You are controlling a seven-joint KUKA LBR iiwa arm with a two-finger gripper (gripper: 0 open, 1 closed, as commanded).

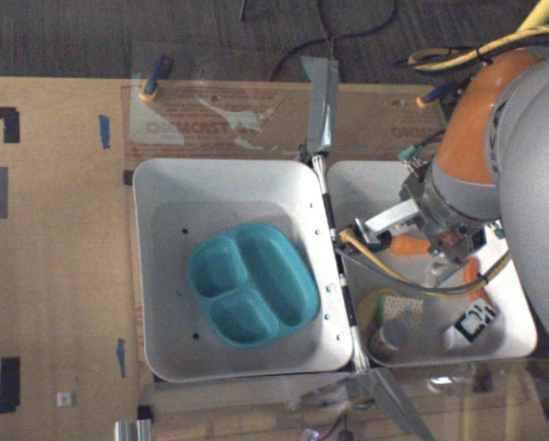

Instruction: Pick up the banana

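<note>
Two bins on the desk (pixel 54 246). Over the right bin (pixel 366 191) sits the gripper (pixel 437 244), open or closed we cannot tell. Banana (pixel 374 303), we think, is the yellow curve in its lower-left corner: light, soft, bruisable; grasp mid-body.

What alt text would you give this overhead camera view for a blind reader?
A grey-and-orange robot arm reaches from the right over the right white bin, above several small items. The left white bin holds a teal divided plate.
</note>
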